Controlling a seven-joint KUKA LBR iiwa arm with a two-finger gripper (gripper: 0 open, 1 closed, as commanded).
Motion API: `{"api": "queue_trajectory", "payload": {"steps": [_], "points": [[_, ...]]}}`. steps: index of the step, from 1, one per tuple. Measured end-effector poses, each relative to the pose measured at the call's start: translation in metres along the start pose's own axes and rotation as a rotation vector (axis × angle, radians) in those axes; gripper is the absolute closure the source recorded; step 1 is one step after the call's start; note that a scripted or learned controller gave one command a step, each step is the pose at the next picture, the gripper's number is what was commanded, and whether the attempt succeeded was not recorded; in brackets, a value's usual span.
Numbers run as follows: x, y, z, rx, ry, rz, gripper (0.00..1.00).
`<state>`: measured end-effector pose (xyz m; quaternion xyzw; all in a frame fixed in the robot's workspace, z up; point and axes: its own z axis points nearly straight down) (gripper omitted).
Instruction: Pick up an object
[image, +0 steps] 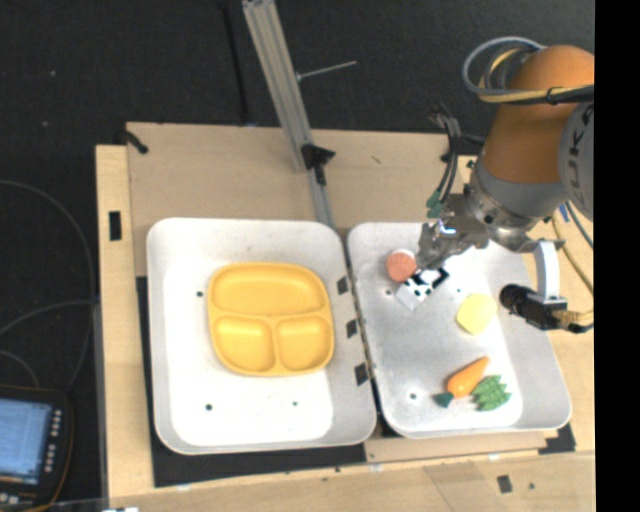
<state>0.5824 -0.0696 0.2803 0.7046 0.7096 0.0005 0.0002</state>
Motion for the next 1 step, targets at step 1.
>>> {"api": "queue_trajectory", "payload": {"steps": [1], "points": [[0.0547, 0.0137, -0.0014, -0.001, 0.000, 0.000, 1.00]]}}
